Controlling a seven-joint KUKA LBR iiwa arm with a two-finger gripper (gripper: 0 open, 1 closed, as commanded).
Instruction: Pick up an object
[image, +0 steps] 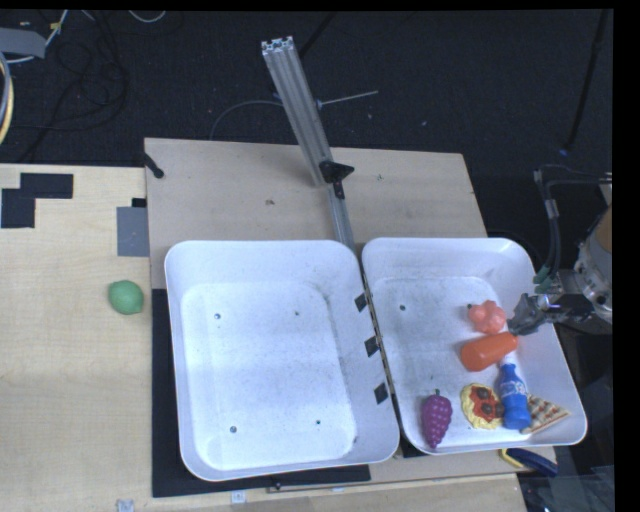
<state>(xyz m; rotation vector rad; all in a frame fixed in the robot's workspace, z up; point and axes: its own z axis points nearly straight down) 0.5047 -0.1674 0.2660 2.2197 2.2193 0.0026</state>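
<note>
The right bin (440, 262) holds several toys along its right side: a pink piece (487, 316), an orange carrot-like piece (488, 350), a blue bottle (513, 395), a yellow and red toy (481, 407), a pizza-slice toy (546, 412) and a purple grape bunch (436, 418). My gripper (527, 316) reaches in from the right, low over the bin's right edge, just right of the pink piece and above the orange one. Its dark fingers point left toward these two toys. Nothing shows between them.
The left bin (262, 360) lies beside the right one, joined by black clips. A green ball (126, 297) rests on the bench to the far left. A metal rail (303, 105) slants down toward the bins' top. A blue and yellow object (530, 461) lies below the right bin.
</note>
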